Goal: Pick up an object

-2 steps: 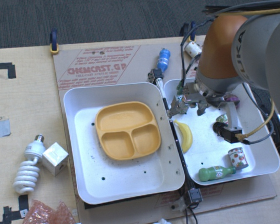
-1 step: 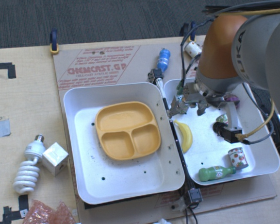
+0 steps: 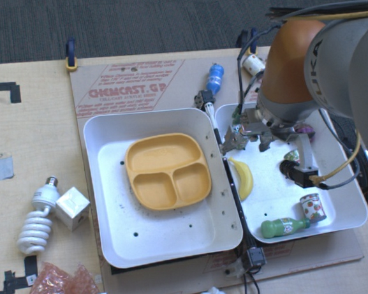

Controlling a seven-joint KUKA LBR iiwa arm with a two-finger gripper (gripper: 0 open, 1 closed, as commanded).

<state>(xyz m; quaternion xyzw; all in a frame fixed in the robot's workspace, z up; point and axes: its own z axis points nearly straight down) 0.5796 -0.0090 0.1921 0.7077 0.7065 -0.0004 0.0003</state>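
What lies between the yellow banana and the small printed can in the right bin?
In the camera view, bare white bin floor lies between the yellow banana and the small printed can.

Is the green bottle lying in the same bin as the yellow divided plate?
No, the green bottle lies in the right bin, while the yellow divided plate sits in the left bin.

This was pretty clearly a robotics lab bench, not a kitchen. The arm [image 3: 318, 67], grey with an orange band, hung over the right bin [image 3: 353, 215], cables trailing off it. Left of that bin sat a second bin [image 3: 105, 201], both resting on a cardboard sheet [image 3: 127, 87] printed with a brand name. Left of the cardboard, black tape marks [image 3: 7, 92] were stuck to the bench [image 3: 24, 144].
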